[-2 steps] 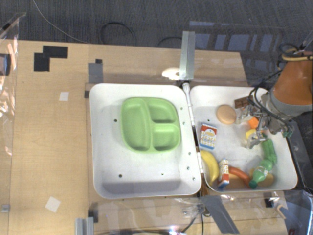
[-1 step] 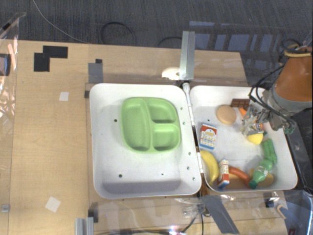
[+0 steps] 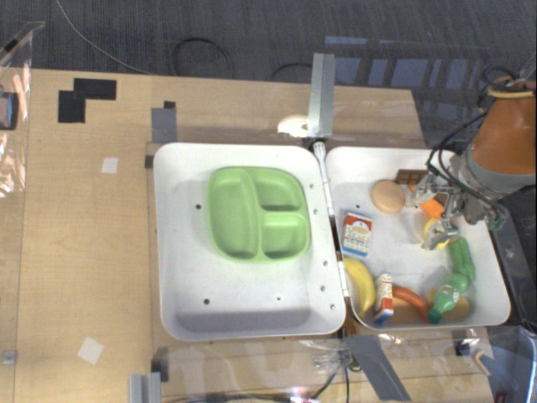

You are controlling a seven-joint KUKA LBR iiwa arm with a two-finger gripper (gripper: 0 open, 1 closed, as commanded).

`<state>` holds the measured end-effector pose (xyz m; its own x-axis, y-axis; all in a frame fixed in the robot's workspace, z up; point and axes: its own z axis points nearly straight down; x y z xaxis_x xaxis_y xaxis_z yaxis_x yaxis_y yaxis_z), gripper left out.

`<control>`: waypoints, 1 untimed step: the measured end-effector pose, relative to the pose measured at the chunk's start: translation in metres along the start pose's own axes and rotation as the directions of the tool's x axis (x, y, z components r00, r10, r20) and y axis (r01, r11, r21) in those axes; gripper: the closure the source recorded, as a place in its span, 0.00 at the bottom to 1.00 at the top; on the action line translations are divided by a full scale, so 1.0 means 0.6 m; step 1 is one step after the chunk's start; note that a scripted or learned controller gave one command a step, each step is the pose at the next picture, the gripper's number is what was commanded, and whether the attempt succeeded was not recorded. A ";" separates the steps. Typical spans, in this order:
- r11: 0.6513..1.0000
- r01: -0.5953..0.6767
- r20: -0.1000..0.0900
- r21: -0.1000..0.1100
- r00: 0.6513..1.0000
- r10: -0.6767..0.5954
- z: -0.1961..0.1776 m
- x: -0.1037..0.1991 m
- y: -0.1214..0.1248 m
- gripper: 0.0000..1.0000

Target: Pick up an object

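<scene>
My gripper hangs low over the right part of the right bin, below the orange band of the arm. A small orange piece and a yellow piece lie right at it, partly hidden by the wrist. A round tan bun and a brown bar sit to its left. Just below it lies a green cucumber. A white and red carton lies further left.
Along the right bin's front edge lie a banana, a small upright can, a red-orange sausage shape and a green bottle. The left bin holds a green divided plate. A metal post stands behind the bins.
</scene>
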<state>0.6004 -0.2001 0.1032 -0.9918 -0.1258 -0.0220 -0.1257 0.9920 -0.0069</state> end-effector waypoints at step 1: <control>0.995 -0.101 -0.011 -0.002 0.995 0.101 0.024 0.005 -0.007 0.00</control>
<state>0.5981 -0.2049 0.0889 -0.9996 -0.0249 -0.0120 -0.0249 0.9997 -0.0022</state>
